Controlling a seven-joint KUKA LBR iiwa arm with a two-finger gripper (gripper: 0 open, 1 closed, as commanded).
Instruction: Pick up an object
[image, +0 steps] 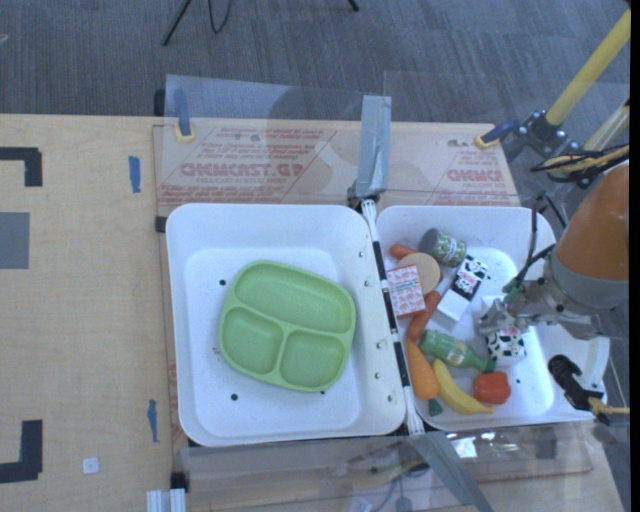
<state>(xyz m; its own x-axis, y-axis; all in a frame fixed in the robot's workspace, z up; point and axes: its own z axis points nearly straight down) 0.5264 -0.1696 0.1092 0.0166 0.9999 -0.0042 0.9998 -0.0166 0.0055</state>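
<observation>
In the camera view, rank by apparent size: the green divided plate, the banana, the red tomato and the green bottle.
Largest to smallest:
1. green divided plate, by far
2. banana and green bottle, which look about alike, so unranked
3. red tomato

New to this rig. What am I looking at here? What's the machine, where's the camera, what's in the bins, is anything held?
This is a single picture from one camera fixed above a wooden bench, looking down at a slant. The machine is a grey robot arm with an orange band, reaching in from the right. Its tool hangs low over the right bin. Whether it grips anything cannot be told from here.

The left bin holds a green divided plate. The right bin holds a pile of toy food: a banana, a carrot, a tomato, a green bottle, a small red-and-white carton, a can and two black-and-white spotted blocks, one and another.
</observation>
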